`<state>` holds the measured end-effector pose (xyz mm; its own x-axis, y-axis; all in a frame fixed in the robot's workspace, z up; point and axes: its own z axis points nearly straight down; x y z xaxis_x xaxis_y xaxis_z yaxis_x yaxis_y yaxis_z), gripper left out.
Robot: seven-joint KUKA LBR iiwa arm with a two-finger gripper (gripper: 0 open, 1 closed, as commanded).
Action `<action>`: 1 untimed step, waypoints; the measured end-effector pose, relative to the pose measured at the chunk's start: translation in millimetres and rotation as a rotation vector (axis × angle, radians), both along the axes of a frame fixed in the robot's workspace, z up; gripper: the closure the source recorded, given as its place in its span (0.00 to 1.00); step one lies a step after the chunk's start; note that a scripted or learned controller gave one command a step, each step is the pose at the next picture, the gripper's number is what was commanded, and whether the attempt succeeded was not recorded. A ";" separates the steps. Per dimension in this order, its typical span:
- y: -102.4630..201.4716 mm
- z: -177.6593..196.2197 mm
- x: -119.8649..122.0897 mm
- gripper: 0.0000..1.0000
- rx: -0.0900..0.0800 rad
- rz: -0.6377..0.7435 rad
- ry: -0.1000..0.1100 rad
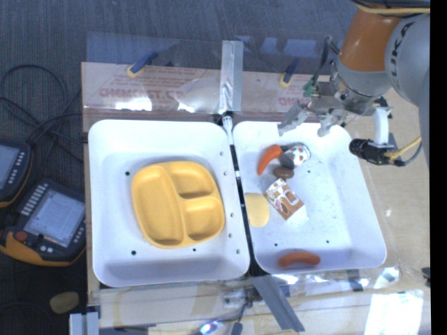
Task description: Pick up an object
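arm: grey with orange band, reaches in from the right, wrist over the far edge of the right bin
gripper: fingers spread apart, released — nothing between them; one finger to the left, the other to the right, both above the bin's far rim
right bin: white, shallow, directly below and in front of the fingers
carrot: orange, tilted, just in front of the left finger, not touching it
small ball: white with red marks, just in front of the fingers, right beside the carrot
brown lump: dark, just under the ball and carrot, touching or nearly touching both — can't tell which
box: brown and white pattern, tilted, further in front of the fingers, just past the brown lump
yellow disc: flat, pale yellow, left of the box, against the bin's left wall
sausage: orange-red, lies along the near wall of the right bin, well apart from the fingers
left bin: white, to the left of the fingers, touching the right bin along the middle divider
tray: yellow, three compartments, sits in the middle of the left bin, well apart from the fingers
desk: carries both bins; clear sheet with yellow clips behind them
pendant: orange-and-grey, with screen, on the floor far left, cables beside it
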<state>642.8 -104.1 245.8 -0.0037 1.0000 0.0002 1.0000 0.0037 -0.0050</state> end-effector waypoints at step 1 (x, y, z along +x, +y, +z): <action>-21.1 -101.6 -38.0 0.00 0.001 0.152 0.000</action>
<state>604.8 -125.2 144.1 -0.1546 0.9880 0.0014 0.9880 0.1546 -0.0052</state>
